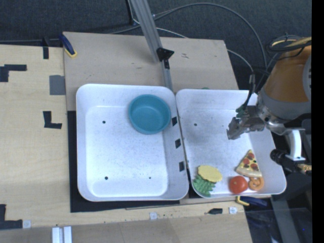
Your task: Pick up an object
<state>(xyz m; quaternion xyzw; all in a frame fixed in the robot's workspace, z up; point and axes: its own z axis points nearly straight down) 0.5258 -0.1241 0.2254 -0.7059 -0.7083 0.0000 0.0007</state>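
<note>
Hovering over the right bin, the gripper held nothing visible; finger opening could not be told. Pizza slice toy, tomato and corn lay at the near edge. Pick not yet made.

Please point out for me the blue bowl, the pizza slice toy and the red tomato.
blue bowl (149, 114): camera view, on its inner bottom.
pizza slice (248, 163): camera view, on its topped middle.
red tomato (237, 185): camera view, on its round top.
</note>
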